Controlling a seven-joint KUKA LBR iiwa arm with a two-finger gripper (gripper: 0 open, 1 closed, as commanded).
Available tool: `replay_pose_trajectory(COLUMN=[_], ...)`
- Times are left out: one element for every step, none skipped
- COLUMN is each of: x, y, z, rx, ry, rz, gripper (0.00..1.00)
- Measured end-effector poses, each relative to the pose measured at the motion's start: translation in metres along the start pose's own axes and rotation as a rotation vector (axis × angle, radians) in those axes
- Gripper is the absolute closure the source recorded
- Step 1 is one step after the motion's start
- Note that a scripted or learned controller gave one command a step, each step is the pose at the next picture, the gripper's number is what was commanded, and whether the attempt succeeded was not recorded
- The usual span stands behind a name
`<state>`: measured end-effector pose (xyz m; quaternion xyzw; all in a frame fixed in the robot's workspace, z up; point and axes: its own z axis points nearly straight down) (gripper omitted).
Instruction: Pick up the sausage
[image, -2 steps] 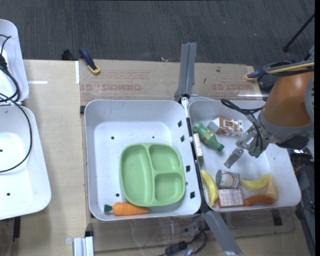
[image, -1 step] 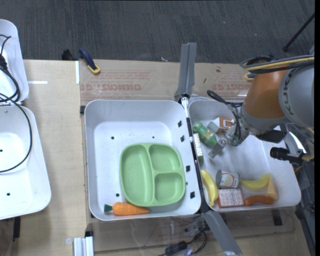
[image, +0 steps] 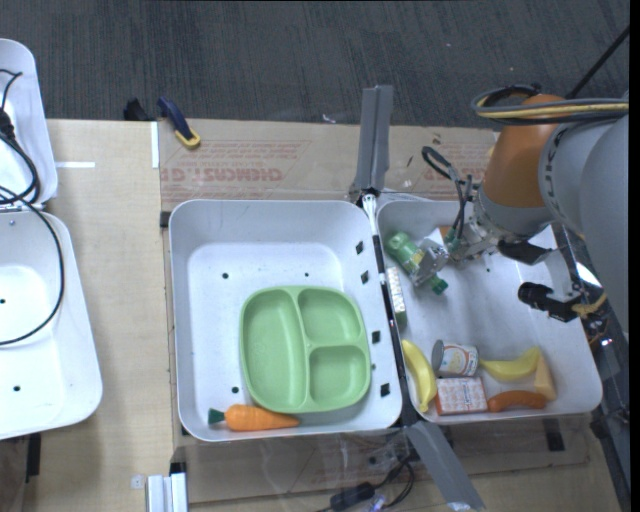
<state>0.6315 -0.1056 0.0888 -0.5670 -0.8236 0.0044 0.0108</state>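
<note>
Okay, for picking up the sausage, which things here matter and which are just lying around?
For the job:
sausage, near edge of the right bin
gripper, at that bin's far end

Lying about:
green bottle
banana
can
carton
carrot
green plate

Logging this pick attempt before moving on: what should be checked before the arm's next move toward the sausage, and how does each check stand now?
1. Sausage located, at the front wall of the right bin: ok.
2. Gripper above the sausage: not ok, it is at the bin's far end, by the green bottle.
3. Room around the sausage: not ok, the box and a banana crowd it.
4. Gripper carrying nothing: cannot tell.
</note>
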Motion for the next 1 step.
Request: replay_pose_trajectory(x=[-0.0015], y=[-0.0017], z=[-0.0070], rx=[0.003], ry=[-0.006], rz=[-0.004], gripper=[1.00])
